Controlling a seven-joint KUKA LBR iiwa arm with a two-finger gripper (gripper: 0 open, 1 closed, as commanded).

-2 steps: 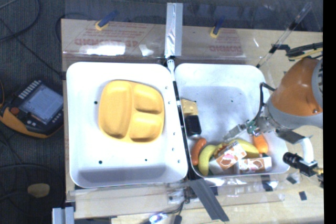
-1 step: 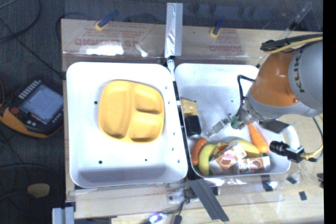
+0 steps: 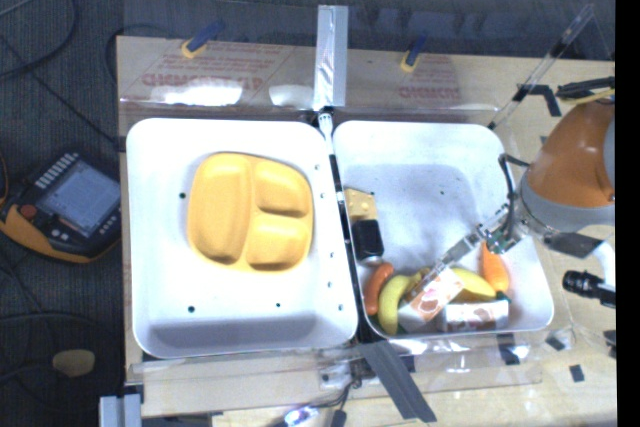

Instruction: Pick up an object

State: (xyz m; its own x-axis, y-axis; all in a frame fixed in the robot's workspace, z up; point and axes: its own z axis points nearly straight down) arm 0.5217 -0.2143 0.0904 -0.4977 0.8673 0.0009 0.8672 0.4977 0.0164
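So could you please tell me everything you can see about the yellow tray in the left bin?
The yellow tray is a glossy, plastic-looking plate with rounded corners, moulded into three compartments: one long section on its left and two smaller ones on its right. It lies flat and upright, slightly rotated, in the upper middle of the left bin, resting on the bin's white floor. Nothing sits in it or touches it otherwise, and it is apart from the bin walls.

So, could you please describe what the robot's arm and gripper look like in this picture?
The arm enters from the right as a rounded body, bright orange on top with a grey band beneath it. From there a slim, pale metallic gripper extends as a thin rod-like piece, with a small green part near its base. The picture is too coarse to show markings or cables on it.
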